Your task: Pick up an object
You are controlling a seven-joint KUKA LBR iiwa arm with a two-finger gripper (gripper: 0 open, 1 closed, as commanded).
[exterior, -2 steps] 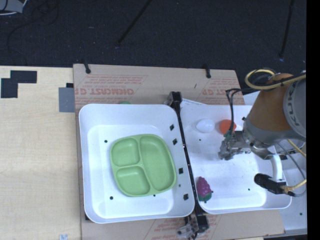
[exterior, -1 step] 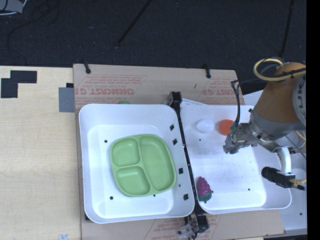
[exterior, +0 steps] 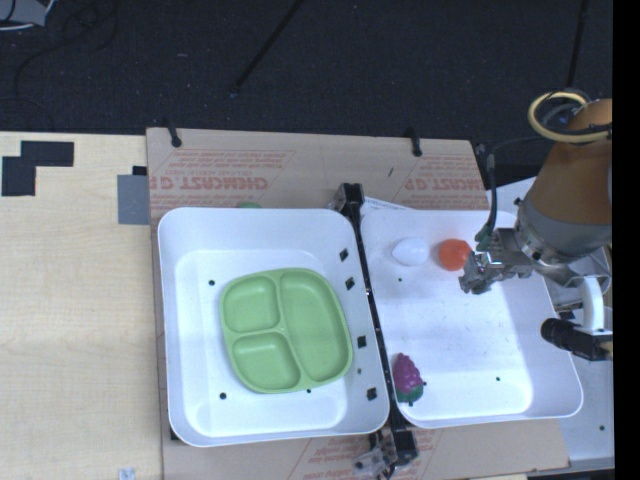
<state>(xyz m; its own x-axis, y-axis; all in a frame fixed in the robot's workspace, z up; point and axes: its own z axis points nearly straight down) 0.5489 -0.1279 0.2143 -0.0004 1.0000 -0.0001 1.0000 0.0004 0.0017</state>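
Camera view sets the gripper (exterior: 477, 273) just beside the orange ball (exterior: 452, 254) in the right bin (exterior: 555, 398) — whether it is spread, I cannot tell. Descending off-centre could nudge the ball into the white object (exterior: 409, 252) — a miss.

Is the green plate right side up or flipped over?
Right side up. The green plate lies flat in the left bin, and its three hollow compartments face upward with raised rims showing around each.

Dark carpet floor (exterior: 300, 48) behind pale wooden bench (exterior: 70, 318).
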